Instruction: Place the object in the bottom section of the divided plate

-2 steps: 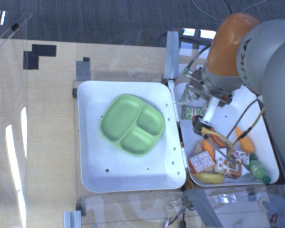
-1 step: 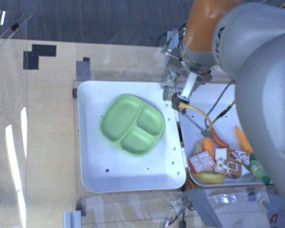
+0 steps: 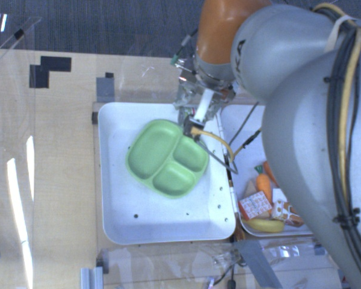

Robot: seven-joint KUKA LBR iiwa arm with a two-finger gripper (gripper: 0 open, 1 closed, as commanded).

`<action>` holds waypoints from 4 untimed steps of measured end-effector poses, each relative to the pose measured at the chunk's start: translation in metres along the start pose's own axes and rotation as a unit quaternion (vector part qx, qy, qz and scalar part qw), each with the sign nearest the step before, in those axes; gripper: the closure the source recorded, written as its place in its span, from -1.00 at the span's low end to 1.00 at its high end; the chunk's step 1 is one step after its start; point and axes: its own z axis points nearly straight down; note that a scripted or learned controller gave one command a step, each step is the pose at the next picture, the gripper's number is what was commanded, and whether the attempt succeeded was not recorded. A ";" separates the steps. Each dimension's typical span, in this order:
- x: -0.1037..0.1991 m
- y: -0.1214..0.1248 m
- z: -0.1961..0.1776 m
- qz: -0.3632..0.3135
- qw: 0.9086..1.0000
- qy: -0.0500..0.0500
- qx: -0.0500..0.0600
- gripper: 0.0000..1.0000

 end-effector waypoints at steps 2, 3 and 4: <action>0.026 -0.036 -0.008 0.042 0.999 0.000 0.000 -1.00; 0.036 -0.091 0.127 0.183 0.983 0.005 -0.001 -1.00; 0.030 -0.092 0.115 0.187 0.982 -0.004 0.009 1.00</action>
